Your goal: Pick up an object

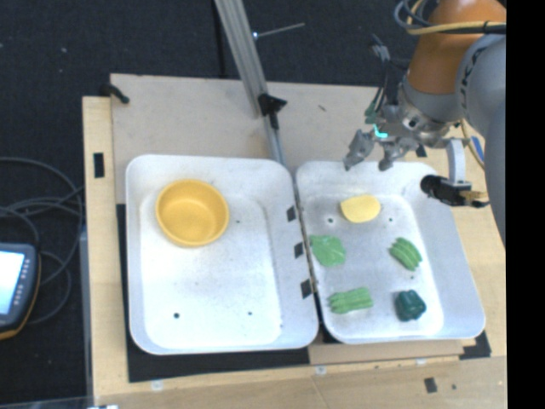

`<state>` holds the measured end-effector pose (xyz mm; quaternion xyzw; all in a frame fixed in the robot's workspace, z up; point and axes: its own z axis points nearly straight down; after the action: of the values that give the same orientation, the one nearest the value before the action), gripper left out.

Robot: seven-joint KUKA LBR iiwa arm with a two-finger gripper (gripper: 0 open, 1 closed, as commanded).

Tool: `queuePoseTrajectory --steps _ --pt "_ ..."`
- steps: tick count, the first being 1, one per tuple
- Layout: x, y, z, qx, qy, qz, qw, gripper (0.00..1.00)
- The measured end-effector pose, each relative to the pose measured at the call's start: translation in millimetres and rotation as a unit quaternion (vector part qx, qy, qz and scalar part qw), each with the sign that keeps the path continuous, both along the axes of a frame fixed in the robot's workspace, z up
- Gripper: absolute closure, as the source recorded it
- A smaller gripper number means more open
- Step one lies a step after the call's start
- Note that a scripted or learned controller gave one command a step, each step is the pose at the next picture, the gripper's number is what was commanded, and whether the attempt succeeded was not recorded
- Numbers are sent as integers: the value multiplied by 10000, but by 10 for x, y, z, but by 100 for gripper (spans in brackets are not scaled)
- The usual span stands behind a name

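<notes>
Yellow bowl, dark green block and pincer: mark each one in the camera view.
Yellow bowl [192, 212], camera view, on its inner floor.
Dark green block [410, 305], camera view, on its top face.
Pincer [369, 158], camera view, midway between its two fingertips.

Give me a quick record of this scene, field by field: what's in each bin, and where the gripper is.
left bin: yellow bowl, upright
right bin: yellow piece, three light green pieces, dark green piece
gripper: above the right bin's far edge, fingers spread, nothing between them
nearest item to gripper: yellow piece
</notes>
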<state>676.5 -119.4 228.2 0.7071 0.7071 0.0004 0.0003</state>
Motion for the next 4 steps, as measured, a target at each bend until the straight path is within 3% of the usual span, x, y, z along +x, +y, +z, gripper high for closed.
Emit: queuePoseTrajectory --steps 1,3,4 --pt "0 0 -1 0 1 0 10000 0" --pt "31 -155 -1063 -3 24 -7 10000 0" --pt "30 -160 -1281 -5 6 -2 10000 0"
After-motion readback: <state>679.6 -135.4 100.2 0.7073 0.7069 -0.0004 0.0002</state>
